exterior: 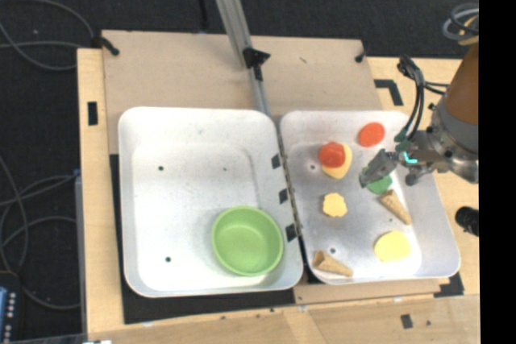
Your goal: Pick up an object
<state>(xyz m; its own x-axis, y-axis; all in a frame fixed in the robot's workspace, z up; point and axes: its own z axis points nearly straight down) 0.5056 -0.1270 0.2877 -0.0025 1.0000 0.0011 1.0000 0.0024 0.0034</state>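
Likely target, in my judgement, is the small green piece (379,186) in the right bin (439,250), mid-right, just under the pincer (387,171). It lies touching or just beside the far end of a tan cone (395,207) that points toward the near-right. Can't tell whether the green piece is between the fingers or just below them; it looks to rest on the bin floor.

Pincer: hangs over that spot, arm reaching in from the right w/ the orange band (466,89) above the wrist. Open or closed — cannot tell, the view is too blurred there.

Step, as I judge it: approach/descent onto the green piece, grasp not yet confirmed. Next move calls for centring over the green piece w/o catching the cone, closing firmly, then a straight lift to check it comes up.

Others in the right bin: red-and-yellow piece (334,158) to the left of the pincer, red disc (371,134) at the far side, small yellow piece (334,206) in the middle, bigger yellow piece (393,246) near-right, second tan cone (332,263) at the near edge.

Left bin (161,149): a green bowl (247,241) at its near-right corner. Both bins sit side by side on the surface (226,76)
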